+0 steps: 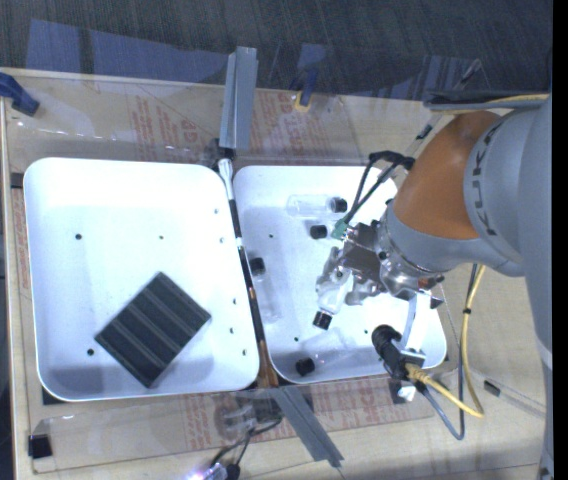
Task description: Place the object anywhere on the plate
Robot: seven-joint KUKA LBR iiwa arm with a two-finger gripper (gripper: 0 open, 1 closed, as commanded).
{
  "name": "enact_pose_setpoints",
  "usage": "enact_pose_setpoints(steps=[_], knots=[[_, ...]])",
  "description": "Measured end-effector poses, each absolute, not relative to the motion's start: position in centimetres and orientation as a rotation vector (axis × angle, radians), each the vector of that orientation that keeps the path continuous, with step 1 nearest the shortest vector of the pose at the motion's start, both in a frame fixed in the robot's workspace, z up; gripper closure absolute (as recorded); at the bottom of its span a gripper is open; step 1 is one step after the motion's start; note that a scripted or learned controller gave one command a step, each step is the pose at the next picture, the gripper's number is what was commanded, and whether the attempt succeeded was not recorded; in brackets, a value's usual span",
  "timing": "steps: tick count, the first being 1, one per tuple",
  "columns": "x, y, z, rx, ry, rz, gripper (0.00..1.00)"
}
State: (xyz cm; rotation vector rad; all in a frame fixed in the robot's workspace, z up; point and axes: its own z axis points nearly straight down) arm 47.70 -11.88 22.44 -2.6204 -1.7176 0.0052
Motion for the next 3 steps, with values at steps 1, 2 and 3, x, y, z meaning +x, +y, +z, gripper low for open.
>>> enact_pose_setpoints(steps=[1,2,3], knots=[[49.6,-3.0,22.6,-2.603,-1.753,0.003,1.0],[47.6,4.5,19.1,-2.505,-1.891,0.006,1.0],[50.2,11.5,23.5,-2.512,-1.88,0.005,1.0]])
